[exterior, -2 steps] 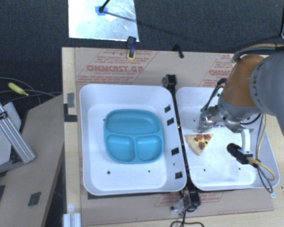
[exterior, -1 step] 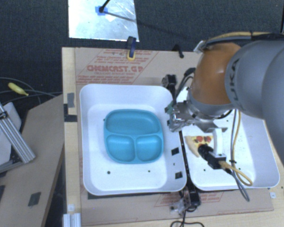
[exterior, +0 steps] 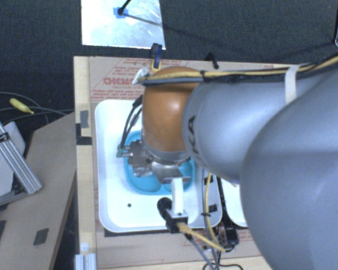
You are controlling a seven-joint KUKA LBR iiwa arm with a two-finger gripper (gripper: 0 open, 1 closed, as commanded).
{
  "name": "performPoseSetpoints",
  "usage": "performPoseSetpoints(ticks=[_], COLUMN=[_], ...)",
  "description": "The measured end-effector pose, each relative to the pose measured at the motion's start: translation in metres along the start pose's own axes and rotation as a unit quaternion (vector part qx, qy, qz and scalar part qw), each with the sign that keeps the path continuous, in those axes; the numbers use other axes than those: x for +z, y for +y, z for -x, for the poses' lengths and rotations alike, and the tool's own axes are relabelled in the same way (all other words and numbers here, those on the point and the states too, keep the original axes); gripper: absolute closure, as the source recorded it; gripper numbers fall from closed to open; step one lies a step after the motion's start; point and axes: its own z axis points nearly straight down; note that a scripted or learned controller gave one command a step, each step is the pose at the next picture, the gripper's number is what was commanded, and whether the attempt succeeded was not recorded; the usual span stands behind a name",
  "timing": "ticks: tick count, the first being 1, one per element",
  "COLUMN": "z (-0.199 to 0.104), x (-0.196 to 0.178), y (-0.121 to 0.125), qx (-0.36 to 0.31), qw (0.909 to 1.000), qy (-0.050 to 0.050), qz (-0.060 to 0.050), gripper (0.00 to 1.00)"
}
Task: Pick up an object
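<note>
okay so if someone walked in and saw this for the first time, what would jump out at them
The big grey arm would, filling the right side of the view and reaching in over the left white bin, with its orange band near the middle. Under the wrist, a bright blue object lies in that bin, partly hidden. A tangle of yellow and black cables hangs near the bin's front edge.
</note>
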Motion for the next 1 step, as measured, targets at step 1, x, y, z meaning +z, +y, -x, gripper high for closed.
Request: performPoseSetpoints(ticks=[1], z=[0.0417], x=[0.0642], y=[0.0872], qx=[0.012], qw=[0.9999], qy=[-0.005], qz=[0.0], gripper=[1.0])
